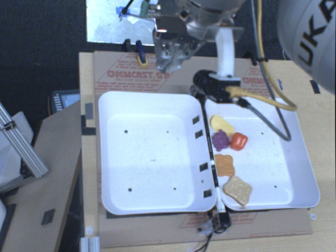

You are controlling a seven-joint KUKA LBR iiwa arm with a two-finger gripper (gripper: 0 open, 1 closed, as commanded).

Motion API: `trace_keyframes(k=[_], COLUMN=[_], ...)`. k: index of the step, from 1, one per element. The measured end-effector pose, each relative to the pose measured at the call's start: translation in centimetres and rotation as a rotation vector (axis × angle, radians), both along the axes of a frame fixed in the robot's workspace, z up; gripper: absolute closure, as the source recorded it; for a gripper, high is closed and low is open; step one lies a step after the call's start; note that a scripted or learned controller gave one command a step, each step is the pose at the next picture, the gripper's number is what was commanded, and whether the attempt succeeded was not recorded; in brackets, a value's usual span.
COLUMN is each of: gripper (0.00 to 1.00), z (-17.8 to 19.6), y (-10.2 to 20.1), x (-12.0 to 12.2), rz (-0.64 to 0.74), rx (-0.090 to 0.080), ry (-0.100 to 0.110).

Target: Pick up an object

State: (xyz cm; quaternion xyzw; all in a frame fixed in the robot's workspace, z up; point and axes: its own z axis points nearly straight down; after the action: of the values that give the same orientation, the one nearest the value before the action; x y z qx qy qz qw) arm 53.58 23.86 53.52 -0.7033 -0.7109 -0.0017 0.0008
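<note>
White and shallow, the left plastic bin (147,156) lies beside the right bin (273,161). The metal gripper (170,62) hangs above their far edge. Along the right bin's left wall sit a yellow banana (221,124), purple grapes (220,139), red tomato (239,141), orange slice (224,165) and tan bread (238,189).

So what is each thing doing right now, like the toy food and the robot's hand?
hand: up above the back edge of the left bin, holding nothing I can see
yellow piece: lying in the right bin
purple grapes: lying in the right bin, beside the red piece
red piece: lying in the right bin
orange piece: lying flat
bread slice: lying flat
left bin: sitting beside the right bin
</note>
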Motion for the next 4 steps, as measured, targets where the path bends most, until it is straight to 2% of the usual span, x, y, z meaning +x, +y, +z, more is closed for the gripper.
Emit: trace_keyframes(k=[1,2,3,4], gripper=[1.0,1.0,1.0,0.0], z=[0.0,0.0,0.0,0.0], y=[-9.0,-2.2,-0.3,-0.4], x=[-0.2,-3.0,-4.7,-4.6], rz=[-0.018,-0.001,-0.005,-0.007], rx=[-0.004,-0.001,-0.002,-0.002], ry=[0.0,0.001,0.001,0.001])
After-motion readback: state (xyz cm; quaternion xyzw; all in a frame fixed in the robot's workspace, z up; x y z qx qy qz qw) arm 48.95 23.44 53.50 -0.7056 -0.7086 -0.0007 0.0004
